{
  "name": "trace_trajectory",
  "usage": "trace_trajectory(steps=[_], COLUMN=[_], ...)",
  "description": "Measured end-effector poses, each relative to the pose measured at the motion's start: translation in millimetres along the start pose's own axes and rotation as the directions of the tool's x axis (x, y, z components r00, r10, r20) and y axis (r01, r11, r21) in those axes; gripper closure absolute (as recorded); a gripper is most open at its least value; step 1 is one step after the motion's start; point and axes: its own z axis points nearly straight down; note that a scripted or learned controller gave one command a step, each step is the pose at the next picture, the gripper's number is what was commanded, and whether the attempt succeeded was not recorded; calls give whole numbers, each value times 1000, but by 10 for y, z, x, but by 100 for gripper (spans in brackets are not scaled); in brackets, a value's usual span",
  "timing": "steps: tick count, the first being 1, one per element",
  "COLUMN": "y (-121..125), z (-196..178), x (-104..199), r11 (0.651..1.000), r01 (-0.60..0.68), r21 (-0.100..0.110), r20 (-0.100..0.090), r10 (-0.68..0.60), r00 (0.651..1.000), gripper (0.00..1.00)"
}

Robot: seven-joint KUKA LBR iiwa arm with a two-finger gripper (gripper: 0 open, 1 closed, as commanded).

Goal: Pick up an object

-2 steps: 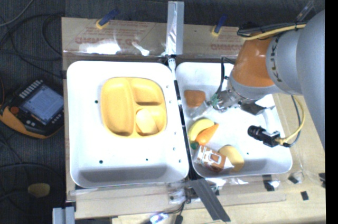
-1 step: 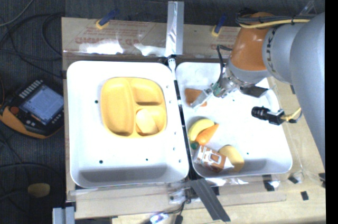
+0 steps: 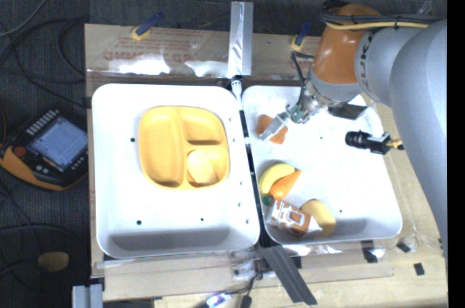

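Camera view, hand [image 3: 296,112] beside orange piece [image 3: 273,127]

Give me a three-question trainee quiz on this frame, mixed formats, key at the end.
1. True or false: the yellow divided tray lies in the left bin.
2. Which bin is the gripper over? A left, B right.
3. Fill in: the banana touches an orange ____.

Key: 1 true. 2 B, the right bin, beside a small orange piece. 3 carrot.
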Motion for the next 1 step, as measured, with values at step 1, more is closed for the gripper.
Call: trace_trajectory(steps=[1], y=[21], z=[-113], x=[-3], r11=[1000], r01=[0], r21=[-8], r20=[2], r10=[0], r00=[1000], gripper=[100])
